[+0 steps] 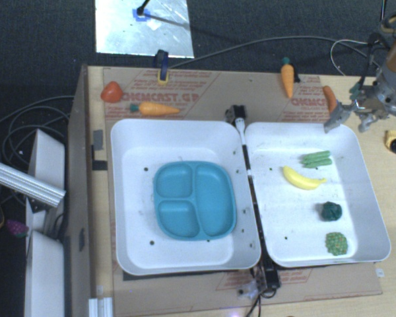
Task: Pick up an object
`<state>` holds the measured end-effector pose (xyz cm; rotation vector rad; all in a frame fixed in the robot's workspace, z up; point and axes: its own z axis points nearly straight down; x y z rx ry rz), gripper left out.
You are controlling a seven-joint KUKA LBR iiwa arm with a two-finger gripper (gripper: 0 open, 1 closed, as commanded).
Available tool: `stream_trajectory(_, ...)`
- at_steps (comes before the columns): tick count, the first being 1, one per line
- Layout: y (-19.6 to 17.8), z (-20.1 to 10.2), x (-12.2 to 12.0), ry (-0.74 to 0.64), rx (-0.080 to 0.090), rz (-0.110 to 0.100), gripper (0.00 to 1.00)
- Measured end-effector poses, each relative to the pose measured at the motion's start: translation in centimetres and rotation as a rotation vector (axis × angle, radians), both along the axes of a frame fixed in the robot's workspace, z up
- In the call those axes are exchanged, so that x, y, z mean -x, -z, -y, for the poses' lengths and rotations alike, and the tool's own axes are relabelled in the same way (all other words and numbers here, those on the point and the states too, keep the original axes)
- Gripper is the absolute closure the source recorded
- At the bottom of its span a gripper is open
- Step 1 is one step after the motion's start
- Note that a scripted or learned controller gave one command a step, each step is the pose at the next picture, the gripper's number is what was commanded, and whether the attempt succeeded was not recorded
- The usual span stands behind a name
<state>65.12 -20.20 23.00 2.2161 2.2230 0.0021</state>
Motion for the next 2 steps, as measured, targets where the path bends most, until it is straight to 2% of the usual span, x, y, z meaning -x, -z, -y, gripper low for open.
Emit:
stream_trajectory(1,7.1,-4.8,4.0,-0.002,-0.002,-0.003,0.0)
stream_trajectory(2,14.6,-7.2,3.5,-0.001,-0.001,-0.002,0.0)
